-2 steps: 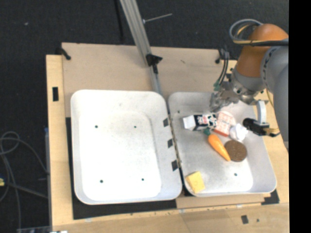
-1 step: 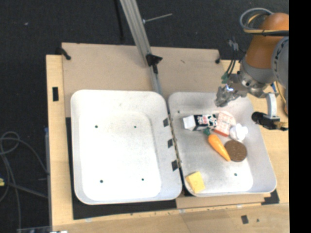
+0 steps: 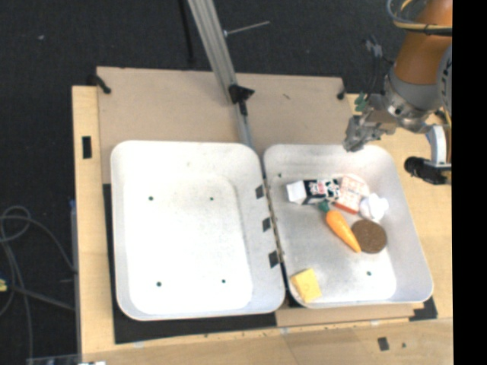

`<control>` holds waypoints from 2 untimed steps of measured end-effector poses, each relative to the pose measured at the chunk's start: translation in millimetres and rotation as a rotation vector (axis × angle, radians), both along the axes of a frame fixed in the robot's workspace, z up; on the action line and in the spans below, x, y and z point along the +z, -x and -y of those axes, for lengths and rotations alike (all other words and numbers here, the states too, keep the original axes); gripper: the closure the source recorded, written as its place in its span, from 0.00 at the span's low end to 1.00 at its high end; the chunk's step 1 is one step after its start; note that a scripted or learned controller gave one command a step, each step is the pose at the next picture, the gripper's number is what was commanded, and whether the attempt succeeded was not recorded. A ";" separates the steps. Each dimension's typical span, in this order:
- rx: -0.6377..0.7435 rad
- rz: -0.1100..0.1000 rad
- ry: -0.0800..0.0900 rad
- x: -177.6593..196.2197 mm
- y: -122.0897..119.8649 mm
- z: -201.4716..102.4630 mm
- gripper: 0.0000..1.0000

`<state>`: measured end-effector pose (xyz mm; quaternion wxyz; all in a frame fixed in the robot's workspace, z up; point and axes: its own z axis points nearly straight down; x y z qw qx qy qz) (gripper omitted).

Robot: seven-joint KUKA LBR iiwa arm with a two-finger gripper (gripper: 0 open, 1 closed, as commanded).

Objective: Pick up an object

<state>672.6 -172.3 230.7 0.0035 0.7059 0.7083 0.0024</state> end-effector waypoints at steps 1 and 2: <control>0.001 -0.002 0.000 35.4 -1.0 1.2 1.00; 0.002 -0.008 -0.001 32.7 31.4 -38.2 1.00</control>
